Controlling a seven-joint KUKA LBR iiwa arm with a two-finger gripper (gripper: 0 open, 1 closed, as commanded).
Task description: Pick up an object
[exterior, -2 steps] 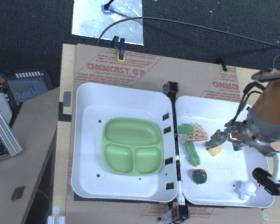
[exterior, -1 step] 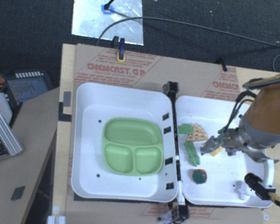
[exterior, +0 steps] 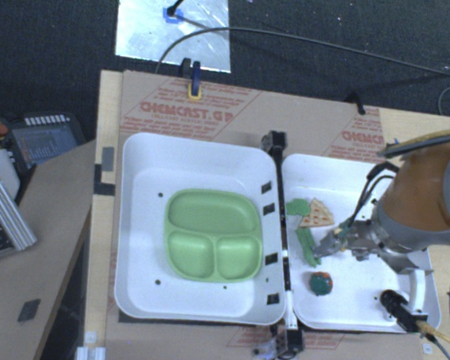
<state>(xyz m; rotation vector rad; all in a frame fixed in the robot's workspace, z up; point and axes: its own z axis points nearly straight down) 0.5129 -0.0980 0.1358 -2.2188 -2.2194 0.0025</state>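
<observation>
Grey arm with orange band reaches in low over the right white bin [exterior: 355, 306]; hand [exterior: 331, 242] angled down, finger state cannot be told. Long green toy piece [exterior: 306, 245] just beside hand; small green-red ball [exterior: 321, 283] below it. Risk: hand nudges piece aside, closing on nothing.

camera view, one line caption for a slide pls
Gripper low in right bin beside green strip; green tray in left bin.

I see three candidates in the right bin [exterior: 354, 318]: a tan waffle-patterned wedge [exterior: 317, 214] lying flat near its left wall, a long green piece [exterior: 306, 245] just below that wedge, and a small green-and-red ball [exterior: 321, 283] nearer the front rim.
</observation>
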